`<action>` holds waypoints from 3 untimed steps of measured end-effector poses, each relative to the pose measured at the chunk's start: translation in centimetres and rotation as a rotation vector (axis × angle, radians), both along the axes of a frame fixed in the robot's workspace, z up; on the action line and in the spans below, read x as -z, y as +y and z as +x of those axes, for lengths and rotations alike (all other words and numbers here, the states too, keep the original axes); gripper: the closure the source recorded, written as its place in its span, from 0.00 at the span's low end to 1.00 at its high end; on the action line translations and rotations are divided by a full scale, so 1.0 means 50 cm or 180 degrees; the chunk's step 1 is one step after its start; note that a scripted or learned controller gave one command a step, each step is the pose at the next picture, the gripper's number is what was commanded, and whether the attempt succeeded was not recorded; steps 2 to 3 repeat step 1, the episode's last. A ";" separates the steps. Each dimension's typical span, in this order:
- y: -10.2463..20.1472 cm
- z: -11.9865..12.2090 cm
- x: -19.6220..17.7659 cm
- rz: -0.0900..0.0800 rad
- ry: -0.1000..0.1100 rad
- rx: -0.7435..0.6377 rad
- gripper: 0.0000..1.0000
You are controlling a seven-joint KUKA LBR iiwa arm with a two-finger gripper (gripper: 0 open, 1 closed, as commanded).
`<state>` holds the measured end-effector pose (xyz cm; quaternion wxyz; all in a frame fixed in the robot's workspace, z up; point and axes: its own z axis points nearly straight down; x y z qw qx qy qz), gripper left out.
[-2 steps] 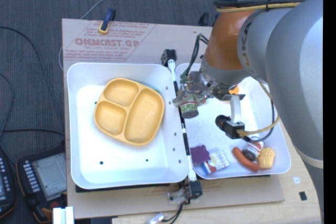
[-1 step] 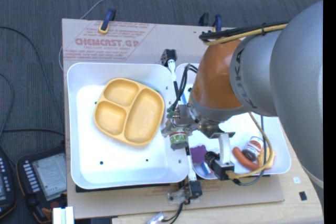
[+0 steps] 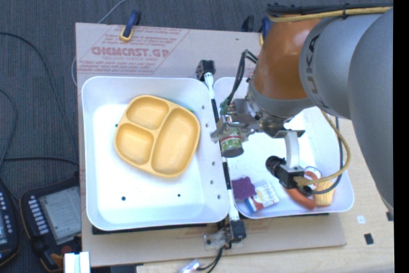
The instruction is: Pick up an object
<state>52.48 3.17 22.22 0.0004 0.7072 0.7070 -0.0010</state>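
The end effector (image 3: 231, 131) hung at the left edge of the right bin (image 3: 319, 137), and a small green-labelled can (image 3: 232, 144) showed just beneath it. I could not tell whether it gripped the can, so the step looked like a grasp or an early lift (a straight rise would be next). The bench (image 3: 128, 51) board read "CHEMCAST GP"; the arm (image 3: 332, 61) bore part of "KUKA".
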 end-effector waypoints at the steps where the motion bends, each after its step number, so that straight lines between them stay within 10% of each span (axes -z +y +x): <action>1: 0.115 -0.083 0.049 0.0004 0.0011 -0.0007 1.00; 3: 0.115 -0.083 0.049 0.0004 0.0011 -0.0007 1.00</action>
